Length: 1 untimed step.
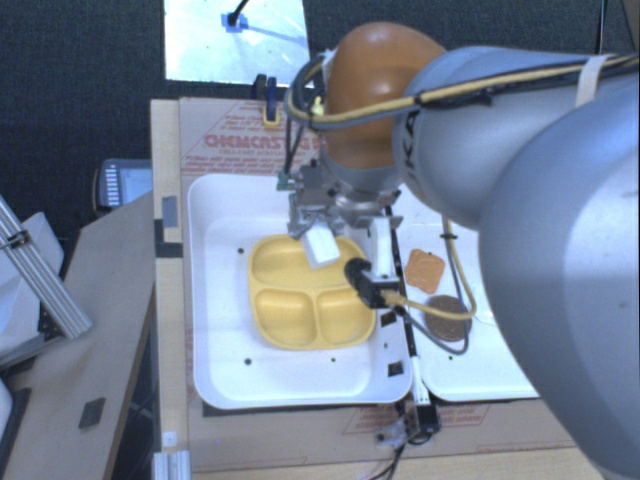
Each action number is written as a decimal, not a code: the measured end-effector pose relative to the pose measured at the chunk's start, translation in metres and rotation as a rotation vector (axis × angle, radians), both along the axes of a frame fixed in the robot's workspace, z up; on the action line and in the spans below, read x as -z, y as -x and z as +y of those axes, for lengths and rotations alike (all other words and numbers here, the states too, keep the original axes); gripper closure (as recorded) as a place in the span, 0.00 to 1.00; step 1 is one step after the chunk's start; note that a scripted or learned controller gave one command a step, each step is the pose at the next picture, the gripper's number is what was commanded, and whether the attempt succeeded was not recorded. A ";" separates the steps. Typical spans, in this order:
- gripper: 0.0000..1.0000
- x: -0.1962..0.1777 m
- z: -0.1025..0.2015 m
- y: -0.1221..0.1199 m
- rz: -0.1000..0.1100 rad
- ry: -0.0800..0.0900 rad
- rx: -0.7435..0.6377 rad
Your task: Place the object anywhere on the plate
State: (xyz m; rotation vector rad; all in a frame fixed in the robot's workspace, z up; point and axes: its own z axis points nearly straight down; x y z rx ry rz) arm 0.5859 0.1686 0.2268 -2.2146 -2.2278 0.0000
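Observation:
A yellow plate (300, 303) with three compartments lies in the left white bin (225, 368). My gripper (314, 226) hangs over the plate's far right corner, under the orange wrist band, with the arm covering most of it. In the right bin (480, 373) lie an orange, roughly square flat piece (425, 270) and, nearer the front, a brown round piece (447, 318). Both sit to the right of the gripper, across the wall between the bins.
The grey arm (540, 168) hides most of the right bin. A cardboard sheet with red print (235, 140) lies behind the bins. A reflective panel (235, 28) stands at the back.

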 end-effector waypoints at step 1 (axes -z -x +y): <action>0.00 0.000 0.000 0.000 0.000 0.000 0.001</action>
